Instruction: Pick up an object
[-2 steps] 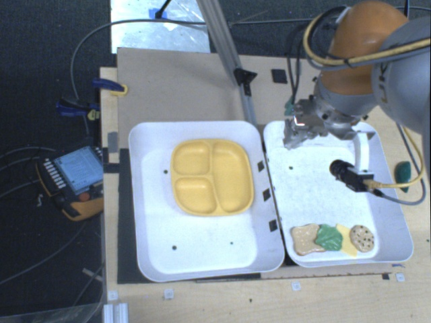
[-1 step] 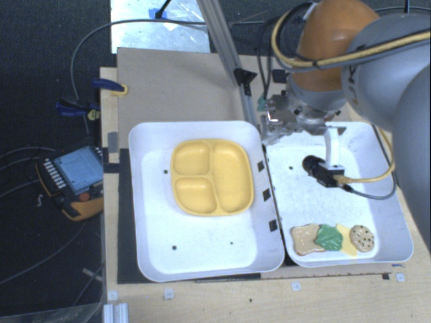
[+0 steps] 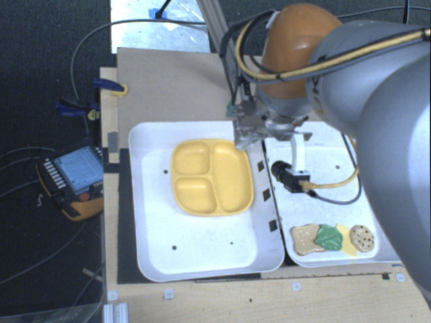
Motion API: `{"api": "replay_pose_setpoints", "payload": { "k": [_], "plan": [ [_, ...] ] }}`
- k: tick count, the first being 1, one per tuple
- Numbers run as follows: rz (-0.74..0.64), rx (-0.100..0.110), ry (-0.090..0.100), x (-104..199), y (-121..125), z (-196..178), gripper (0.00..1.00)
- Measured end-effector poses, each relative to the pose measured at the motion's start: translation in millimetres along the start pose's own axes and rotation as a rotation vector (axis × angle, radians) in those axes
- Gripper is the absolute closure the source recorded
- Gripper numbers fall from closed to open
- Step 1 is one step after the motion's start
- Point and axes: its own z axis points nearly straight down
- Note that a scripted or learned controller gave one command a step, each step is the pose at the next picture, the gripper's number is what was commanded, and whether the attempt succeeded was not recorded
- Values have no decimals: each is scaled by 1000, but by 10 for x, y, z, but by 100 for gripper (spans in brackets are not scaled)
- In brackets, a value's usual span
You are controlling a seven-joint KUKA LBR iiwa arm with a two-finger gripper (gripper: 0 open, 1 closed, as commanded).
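Observation:
A yellow divided plate [image 3: 210, 178] lies in the left white bin [image 3: 202, 254], towards its upper right. Toy food sits in the near corner of the right white bin [image 3: 323, 155]: a slice of bread [image 3: 306, 239], a green lettuce leaf [image 3: 329, 237], a yellow cheese slice [image 3: 347, 243] and a cookie [image 3: 362, 237]. My gripper [image 3: 269, 142] hangs low over the wall between the two bins, just off the plate's upper right corner and well above the toy food. Nothing is seen held in it.
The grey arm with its orange band [image 3: 300, 36] covers the upper right and hides the right bin's far side. A black fitting with a yellow cable [image 3: 291, 178] hangs below the wrist. Clamps [image 3: 101, 86] and a blue device [image 3: 75, 170] lie off the bench to the left.

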Motion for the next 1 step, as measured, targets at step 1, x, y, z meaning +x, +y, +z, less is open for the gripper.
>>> {"api": "replay_pose_setpoints", "payload": {
  "k": [1],
  "plan": [
    [4, -1, -1, -31, 2, -11, 0]
  ]
}}
